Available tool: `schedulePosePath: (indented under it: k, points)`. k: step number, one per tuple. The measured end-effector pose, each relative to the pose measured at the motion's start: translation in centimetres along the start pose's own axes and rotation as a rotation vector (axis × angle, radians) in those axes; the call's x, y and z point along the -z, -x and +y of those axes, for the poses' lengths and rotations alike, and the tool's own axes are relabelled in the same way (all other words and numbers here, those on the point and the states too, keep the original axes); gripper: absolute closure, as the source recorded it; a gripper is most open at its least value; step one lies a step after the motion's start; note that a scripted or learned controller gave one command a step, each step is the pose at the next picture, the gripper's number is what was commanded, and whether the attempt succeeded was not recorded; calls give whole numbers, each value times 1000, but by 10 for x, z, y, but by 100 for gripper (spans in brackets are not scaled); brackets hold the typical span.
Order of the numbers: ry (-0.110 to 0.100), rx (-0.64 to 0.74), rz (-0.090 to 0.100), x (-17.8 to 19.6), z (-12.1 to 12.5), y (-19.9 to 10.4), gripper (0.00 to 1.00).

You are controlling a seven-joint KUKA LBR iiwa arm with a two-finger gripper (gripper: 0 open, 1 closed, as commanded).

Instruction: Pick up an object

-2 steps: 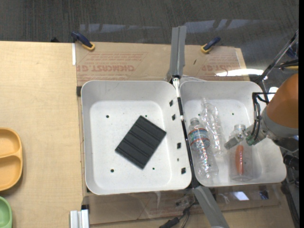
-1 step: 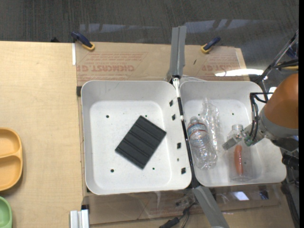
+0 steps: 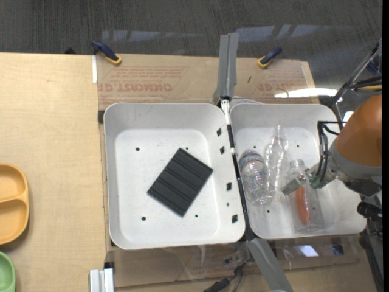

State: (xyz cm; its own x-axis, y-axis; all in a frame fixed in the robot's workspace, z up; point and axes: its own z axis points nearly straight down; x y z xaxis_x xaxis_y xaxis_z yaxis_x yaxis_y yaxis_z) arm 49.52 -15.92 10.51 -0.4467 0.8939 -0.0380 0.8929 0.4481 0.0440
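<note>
The bench bears 2 white bins, the left bin and the right bin. The left holds 1 black ribbed pad. The right holds 2 clear plastic bottles. 2 blue-and-orange clamps grip the cardboard, and 1 orange tray sits far left.

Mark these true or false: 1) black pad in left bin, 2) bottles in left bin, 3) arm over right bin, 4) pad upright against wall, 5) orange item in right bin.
1) True: the black pad lies in the left bin.
2) False: the clear bottles lie in the right bin.
3) True: the pincer reaches over the right bin.
4) False: the pad lies flat, turned at an angle, away from the walls.
5) True: an orange item lies below the pincer.
</note>
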Motion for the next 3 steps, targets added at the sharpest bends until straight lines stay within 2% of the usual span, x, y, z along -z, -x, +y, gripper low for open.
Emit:
schedulePosePath:
  k: [1, 2, 3]
  points:
    - [-42, -224, 27, -12, 11, 2, 0]
    - [-42, -222, 26, -3, 12, 3, 100]
    - [-47, -134, 34, 84, 80, -49, 100]
